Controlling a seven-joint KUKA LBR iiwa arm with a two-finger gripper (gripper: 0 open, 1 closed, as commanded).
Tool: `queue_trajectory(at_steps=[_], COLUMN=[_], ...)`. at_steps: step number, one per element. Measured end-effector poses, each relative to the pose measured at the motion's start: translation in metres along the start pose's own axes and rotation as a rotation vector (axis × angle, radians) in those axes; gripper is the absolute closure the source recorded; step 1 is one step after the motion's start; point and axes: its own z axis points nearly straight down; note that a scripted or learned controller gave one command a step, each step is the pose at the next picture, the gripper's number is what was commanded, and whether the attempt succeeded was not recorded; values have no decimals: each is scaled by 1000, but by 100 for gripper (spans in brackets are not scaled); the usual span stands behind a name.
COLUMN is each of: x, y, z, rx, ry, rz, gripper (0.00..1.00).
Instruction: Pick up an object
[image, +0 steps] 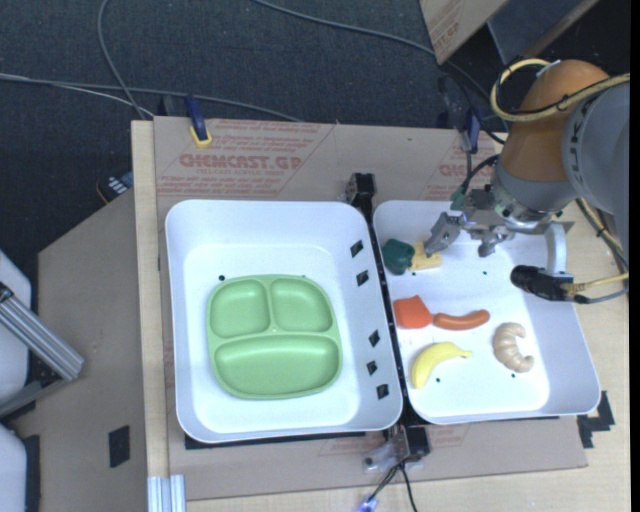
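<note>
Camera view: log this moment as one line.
end effector over right bin, beside green toy | banana, sausage, croissant loose | green tray in left bin

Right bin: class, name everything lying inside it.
Inside the right bin: a green piece touching a pale yellow piece, an orange piece, a sausage, a banana and a croissant. The claw partly covers the yellow piece.
</note>
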Motion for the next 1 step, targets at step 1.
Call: queue_trajectory(at_steps=[1], x=[0], y=[0], z=[52], rx=[1], ry=[0], rz=[0], gripper=[0])
